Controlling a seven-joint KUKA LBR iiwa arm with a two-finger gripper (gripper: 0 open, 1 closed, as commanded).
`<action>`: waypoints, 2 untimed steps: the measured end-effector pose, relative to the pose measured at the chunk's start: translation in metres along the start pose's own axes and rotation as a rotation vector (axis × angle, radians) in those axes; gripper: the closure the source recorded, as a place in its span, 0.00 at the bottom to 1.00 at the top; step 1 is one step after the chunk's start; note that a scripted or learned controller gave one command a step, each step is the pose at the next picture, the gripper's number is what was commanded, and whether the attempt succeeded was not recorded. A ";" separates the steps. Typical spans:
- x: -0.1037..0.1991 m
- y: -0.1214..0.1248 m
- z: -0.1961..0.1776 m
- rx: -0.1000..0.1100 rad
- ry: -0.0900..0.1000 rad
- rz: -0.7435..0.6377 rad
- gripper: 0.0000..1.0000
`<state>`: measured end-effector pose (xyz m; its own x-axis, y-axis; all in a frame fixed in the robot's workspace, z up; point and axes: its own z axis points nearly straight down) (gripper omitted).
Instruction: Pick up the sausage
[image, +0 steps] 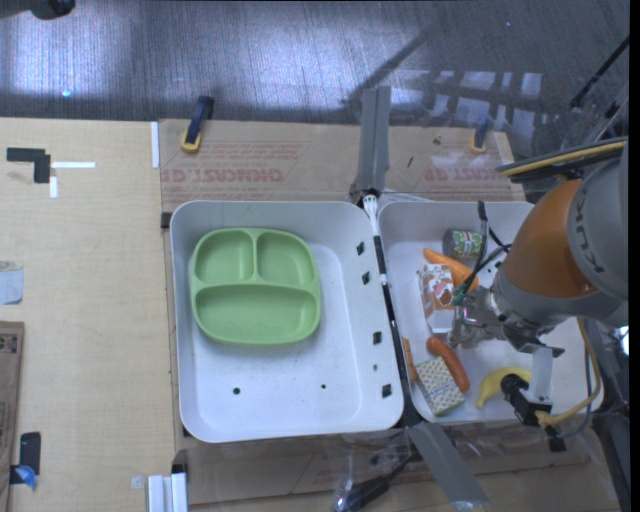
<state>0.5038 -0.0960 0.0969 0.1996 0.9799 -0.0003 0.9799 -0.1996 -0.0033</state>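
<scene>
The sausage (449, 362) is a short reddish-orange link lying slantwise in the right bin (400, 300), near its front left part. My gripper (467, 320) hangs low over the right bin, just behind and slightly right of the sausage's far end. The grey wrist and orange band rise to the right of it. Nothing shows as held by the gripper.
In the right bin, a small tan box (438, 386) touches the sausage's near side and a banana (497, 384) lies to its right. A snack packet (438, 290), a carrot (447, 262) and a can (464, 242) lie behind. A green divided plate (257, 286) sits in the left bin.
</scene>
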 end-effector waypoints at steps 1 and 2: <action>0.034 0.044 -0.094 -0.001 -0.002 0.142 1.00; 0.034 0.044 -0.094 0.000 -0.002 0.142 0.00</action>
<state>0.5542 -0.0711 0.1907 0.3360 0.9418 -0.0032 0.9418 -0.3360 -0.0031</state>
